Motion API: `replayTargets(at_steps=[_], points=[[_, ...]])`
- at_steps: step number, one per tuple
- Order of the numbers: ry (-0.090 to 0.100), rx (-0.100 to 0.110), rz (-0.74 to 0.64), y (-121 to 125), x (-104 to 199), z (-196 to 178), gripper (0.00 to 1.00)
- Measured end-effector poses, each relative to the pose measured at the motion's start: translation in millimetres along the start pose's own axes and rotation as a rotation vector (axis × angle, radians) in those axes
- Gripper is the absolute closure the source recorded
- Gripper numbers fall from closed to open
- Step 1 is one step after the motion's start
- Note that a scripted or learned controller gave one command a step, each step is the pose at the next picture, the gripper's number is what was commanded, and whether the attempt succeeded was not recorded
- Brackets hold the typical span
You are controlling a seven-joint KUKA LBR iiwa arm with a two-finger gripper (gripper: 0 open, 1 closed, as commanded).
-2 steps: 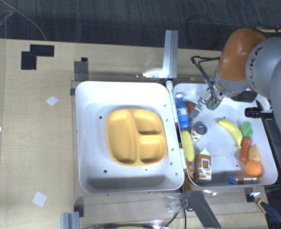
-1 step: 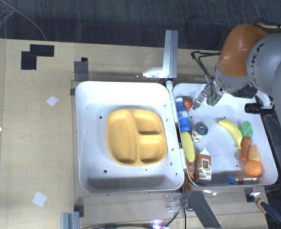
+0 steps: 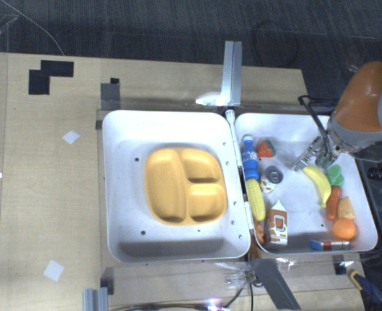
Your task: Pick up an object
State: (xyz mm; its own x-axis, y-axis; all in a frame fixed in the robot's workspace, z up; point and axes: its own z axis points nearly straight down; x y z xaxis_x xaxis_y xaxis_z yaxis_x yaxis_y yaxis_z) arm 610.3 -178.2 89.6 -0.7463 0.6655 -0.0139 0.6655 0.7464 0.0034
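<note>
My gripper (image 3: 305, 161) hangs over the right bin (image 3: 294, 125), its fingers apart with nothing between them. Just below and right of it lies a yellow banana (image 3: 320, 182). A green piece (image 3: 335, 175), a carrot (image 3: 333, 204) and an orange (image 3: 344, 229) lie along the bin's right side. Along the left wall sit a blue bottle (image 3: 249, 161), a strawberry (image 3: 265, 149), a corn cob (image 3: 256, 199) and a small carton (image 3: 277, 223). A small round grey can (image 3: 272, 175) lies left of the gripper. A blue and red marker (image 3: 330, 244) rests at the front edge.
The left bin (image 3: 123, 173) holds a yellow divided tray (image 3: 183, 184). A metal post (image 3: 232, 73) stands behind the wall between the bins. The grey and orange arm (image 3: 366, 105) reaches in from the right over the right bin's far corner.
</note>
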Motion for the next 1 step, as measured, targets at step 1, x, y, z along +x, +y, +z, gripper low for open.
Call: replayTargets(at_steps=[1], points=[[0.002,-0.003,-0.006,4.2,2.2,0.8,0.0]])
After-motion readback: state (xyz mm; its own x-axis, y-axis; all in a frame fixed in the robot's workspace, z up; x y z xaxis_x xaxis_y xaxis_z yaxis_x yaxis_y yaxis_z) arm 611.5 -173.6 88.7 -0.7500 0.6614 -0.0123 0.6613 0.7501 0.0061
